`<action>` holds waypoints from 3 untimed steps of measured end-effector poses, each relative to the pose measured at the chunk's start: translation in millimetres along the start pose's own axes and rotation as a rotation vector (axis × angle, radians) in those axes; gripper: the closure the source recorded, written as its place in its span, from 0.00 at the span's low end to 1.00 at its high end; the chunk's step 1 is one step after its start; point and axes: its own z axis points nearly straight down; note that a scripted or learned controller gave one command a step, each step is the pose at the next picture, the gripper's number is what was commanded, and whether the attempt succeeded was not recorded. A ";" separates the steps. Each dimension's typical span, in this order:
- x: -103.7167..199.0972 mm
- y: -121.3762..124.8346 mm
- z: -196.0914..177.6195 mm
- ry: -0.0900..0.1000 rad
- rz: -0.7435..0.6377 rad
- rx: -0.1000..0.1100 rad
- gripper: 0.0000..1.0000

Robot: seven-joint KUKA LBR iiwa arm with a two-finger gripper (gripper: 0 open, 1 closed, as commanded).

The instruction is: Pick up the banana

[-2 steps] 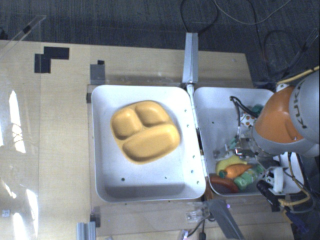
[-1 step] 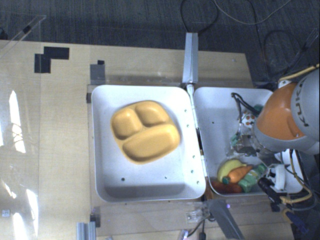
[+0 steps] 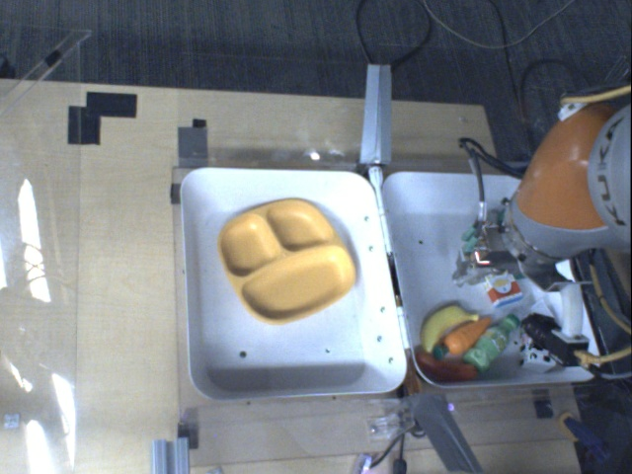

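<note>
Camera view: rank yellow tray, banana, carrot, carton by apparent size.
1. Yellow tray, by far the largest.
2. Banana, partly covered by the carrot.
3. Carrot and carton look alike; not ranked.

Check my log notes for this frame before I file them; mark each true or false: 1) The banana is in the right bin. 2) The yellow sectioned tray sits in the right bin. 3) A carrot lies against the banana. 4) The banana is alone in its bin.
1) True: the banana lies in the right bin, near its front edge.
2) False: the yellow sectioned tray sits in the left bin.
3) True: the carrot rests against the banana's right side.
4) False: the carrot, a green bottle, a red item and a small carton share that bin.
</note>
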 end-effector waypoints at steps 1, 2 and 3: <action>0.1 -0.1 0.1 0.000 -0.001 0.000 0.00; 73.5 -27.3 1.5 0.001 0.023 0.004 0.00; 51.5 -19.9 40.2 0.032 0.037 -0.013 0.00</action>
